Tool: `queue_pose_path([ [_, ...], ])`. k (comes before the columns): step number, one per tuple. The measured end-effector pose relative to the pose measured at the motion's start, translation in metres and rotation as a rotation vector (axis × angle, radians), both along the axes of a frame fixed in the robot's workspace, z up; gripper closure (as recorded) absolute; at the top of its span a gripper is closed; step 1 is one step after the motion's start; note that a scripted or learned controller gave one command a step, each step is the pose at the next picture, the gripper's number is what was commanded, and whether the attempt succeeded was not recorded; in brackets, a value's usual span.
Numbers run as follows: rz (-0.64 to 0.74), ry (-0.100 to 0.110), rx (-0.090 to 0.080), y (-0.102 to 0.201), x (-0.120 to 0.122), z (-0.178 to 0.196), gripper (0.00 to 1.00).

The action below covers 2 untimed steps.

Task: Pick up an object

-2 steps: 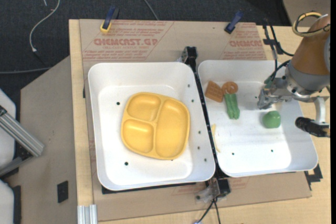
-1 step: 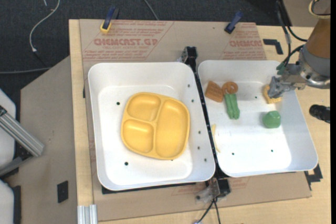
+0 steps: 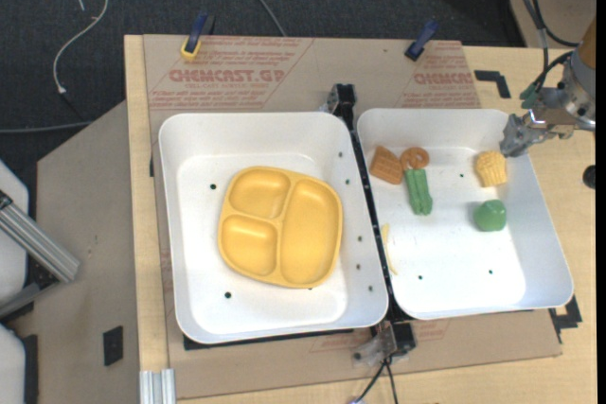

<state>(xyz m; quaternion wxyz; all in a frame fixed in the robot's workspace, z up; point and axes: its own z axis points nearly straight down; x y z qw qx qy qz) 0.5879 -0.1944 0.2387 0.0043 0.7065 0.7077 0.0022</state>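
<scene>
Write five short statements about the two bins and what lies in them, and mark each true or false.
1. The yellow divided plate lies in the left bin. True.
2. The green cucumber-like piece lies in the left bin. False: it lies in the right bin.
3. The gripper is at the right bin's far right edge, near the yellow corn-like piece. True.
4. The round green piece sits on the yellow divided plate. False: it rests on the right bin's floor.
5. The orange ring-shaped piece lies beside the tan bread-like piece. True.
</scene>
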Motion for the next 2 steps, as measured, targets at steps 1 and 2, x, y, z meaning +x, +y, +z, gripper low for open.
queue_pose_path([
  [1,-0.001,0.006,0.002,0.000,0.001,0.010,1.00],
  [2,0.005,0.009,0.006,0.052,0.002,0.017,1.00],
])
